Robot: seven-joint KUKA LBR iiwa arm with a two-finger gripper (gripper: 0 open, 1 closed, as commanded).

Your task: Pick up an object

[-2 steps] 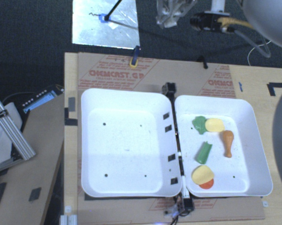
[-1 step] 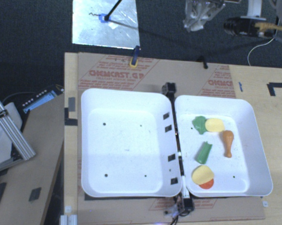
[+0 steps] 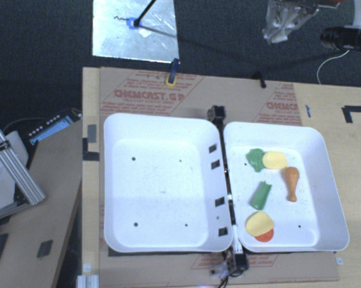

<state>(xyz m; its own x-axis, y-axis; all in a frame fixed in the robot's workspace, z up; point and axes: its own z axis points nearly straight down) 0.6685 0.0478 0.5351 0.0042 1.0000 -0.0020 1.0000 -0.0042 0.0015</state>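
Two bins (image 3: 163, 131), smooth white plastic, slight sheen. Toy foods (image 3: 261, 195), smooth matt plastic in green, yellow, orange. Board (image 3: 147, 92) beneath, matt brown cardboard, red print. Sheet (image 3: 122, 26) behind, shiny, reflective metal. Floor (image 3: 42, 47), rough dark carpet.

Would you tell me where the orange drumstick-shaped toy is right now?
The drumstick toy lies in the right bin, just below the yellow piece and right of the green piece.

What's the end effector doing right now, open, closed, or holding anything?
End effector: up at the frame's top edge, well away from the right bin; too blurred to tell open from closed.
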